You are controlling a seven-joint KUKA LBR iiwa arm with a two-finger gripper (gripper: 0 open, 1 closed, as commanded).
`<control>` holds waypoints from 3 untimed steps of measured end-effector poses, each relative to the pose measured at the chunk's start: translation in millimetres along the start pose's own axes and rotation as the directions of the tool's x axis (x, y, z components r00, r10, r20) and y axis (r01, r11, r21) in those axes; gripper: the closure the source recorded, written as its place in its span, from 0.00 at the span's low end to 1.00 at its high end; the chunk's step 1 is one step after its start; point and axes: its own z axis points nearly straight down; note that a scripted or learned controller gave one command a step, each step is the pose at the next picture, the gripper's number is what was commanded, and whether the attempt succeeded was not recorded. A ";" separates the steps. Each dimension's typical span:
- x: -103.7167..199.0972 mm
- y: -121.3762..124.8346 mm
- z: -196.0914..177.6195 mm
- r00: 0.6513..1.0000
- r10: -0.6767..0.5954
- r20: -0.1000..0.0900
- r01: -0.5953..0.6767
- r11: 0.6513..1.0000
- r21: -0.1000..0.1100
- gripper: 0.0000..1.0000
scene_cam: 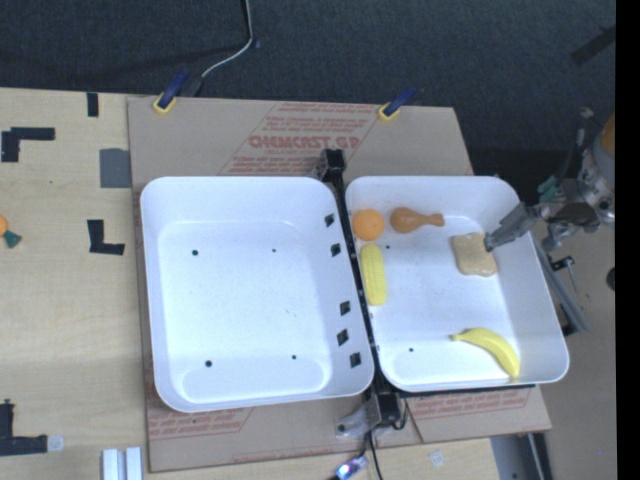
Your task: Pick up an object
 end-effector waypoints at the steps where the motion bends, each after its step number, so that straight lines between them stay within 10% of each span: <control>1: 19.3 57.8 158.6 1.000 -0.004 -0.002 0.004 1.000 0.004 0.00; 3: 96.7 131.0 200.2 1.000 -0.002 0.005 0.002 1.000 0.024 0.00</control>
